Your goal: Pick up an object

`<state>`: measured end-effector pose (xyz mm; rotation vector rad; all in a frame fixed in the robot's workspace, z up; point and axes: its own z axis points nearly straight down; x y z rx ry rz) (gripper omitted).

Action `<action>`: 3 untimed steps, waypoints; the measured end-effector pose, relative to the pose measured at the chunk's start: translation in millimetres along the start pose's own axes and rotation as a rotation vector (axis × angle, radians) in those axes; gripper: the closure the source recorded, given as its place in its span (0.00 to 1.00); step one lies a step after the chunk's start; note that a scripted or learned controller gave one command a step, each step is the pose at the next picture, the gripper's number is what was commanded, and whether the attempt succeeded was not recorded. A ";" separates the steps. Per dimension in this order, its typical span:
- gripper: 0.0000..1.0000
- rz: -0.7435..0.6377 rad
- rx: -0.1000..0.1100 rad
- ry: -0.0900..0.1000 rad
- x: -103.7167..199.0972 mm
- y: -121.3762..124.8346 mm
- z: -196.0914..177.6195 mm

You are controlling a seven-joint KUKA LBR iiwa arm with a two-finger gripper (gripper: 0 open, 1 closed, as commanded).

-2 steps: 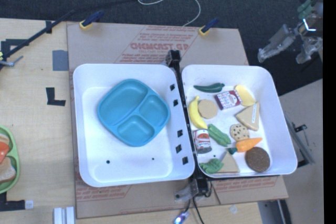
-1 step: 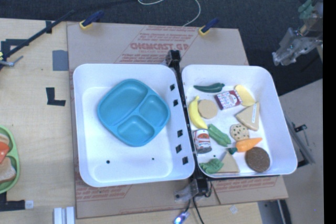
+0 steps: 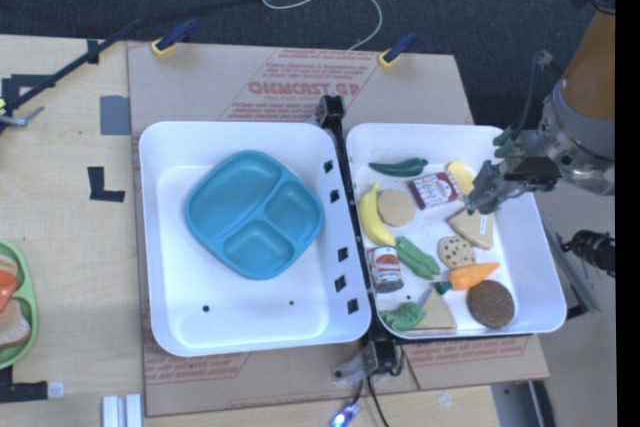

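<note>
In the camera view, the gripper (image 3: 483,198) hangs over the right bin (image 3: 520,260), near its right edge, just above a wedge of cheese (image 3: 472,227); whether it is apart or together cannot be told. Around it lie a banana (image 3: 374,217), a green pepper (image 3: 398,167), a carrot (image 3: 470,276) and a brown cookie (image 3: 490,303). The left bin (image 3: 165,215) carries a blue divided plate (image 3: 254,213) at its centre.

Hand (image 3: 484,200) above right bin (image 3: 540,260) (toy food inside); blue plate (image 3: 255,213) left.
</note>
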<state>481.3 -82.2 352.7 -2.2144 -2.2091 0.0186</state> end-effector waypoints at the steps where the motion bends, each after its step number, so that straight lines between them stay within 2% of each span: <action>1: 1.00 -0.006 -0.005 0.001 38.8 2.2 90.7; 2: 1.00 -0.014 -0.016 0.001 129.4 2.9 84.5; 3: 0.00 -0.004 -0.015 -0.002 123.4 3.0 84.5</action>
